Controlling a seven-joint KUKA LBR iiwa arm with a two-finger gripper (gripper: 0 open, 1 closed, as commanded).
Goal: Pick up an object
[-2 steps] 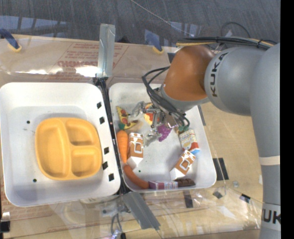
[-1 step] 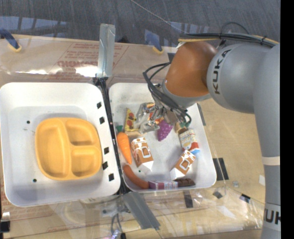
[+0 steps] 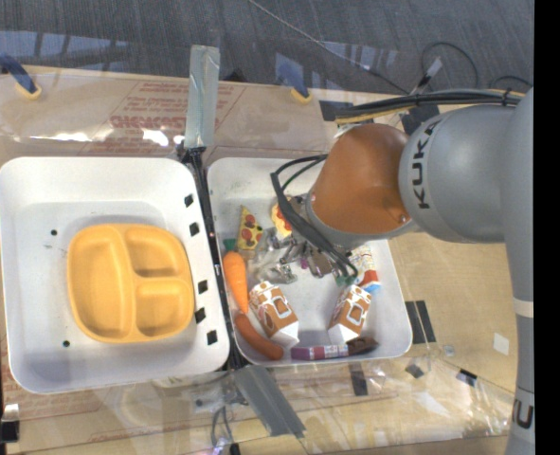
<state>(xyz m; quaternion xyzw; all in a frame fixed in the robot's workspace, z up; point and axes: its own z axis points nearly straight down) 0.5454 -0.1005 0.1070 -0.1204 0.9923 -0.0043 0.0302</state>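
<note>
toy food pieces [image 3: 275, 309] all lie in right white plastic bin [image 3: 400, 325]; two-finger gripper [image 3: 297, 254] low among them, grasp indiscernible, nothing lifted.

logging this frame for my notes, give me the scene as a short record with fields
left bin: holds a yellow divided tray, lying flat
right bin: holds the small toy foods
arm: reaches in from the right, over the right bin
end effector: low among the items in the upper middle of the right bin
carrot: along the right bin's left wall
sausage: below the carrot, near the front left corner
pizza slice: upper left of the right bin
two small cartons: front half of the right bin
</note>
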